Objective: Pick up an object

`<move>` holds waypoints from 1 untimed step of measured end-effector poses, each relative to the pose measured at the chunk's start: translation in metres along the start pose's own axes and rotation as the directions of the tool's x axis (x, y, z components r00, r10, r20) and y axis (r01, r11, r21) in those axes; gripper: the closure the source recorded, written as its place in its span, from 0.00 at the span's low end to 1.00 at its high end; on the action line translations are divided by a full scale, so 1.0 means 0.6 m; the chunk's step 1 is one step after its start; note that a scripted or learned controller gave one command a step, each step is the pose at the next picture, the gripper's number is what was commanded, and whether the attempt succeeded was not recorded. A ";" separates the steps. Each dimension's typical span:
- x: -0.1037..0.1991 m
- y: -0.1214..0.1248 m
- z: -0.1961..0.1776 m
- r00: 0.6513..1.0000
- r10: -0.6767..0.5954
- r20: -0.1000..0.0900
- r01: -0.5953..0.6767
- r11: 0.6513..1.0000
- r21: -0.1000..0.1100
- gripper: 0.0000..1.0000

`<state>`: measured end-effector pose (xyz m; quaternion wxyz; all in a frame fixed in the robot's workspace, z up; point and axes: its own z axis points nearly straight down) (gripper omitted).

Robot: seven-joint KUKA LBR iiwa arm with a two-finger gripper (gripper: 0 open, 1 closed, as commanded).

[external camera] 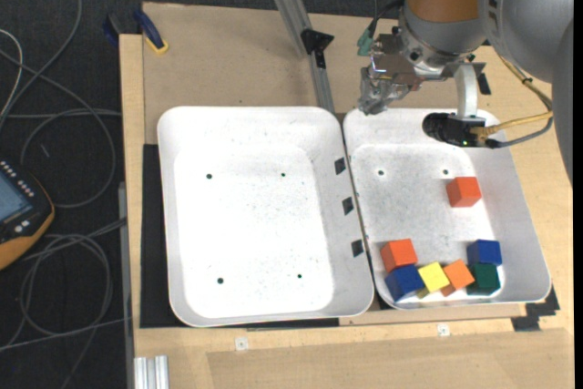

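The right bin holds several small blocks. One orange block lies alone near the bin's right side. Along the front edge cluster another orange block, a blue block, a yellow block, a small orange block, a second blue block and a green block. My gripper hangs over the back left corner of the right bin, well apart from every block. I see nothing in it.
The left bin lies beside the right one, with black clips on the shared rim. A slanted aluminium post stands behind the bins. Cables and a handheld device lie on the floor at left.
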<state>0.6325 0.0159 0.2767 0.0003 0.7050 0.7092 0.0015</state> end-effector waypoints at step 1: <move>0.082 0.013 0.012 1.000 0.000 0.000 0.000 1.000 0.000 1.00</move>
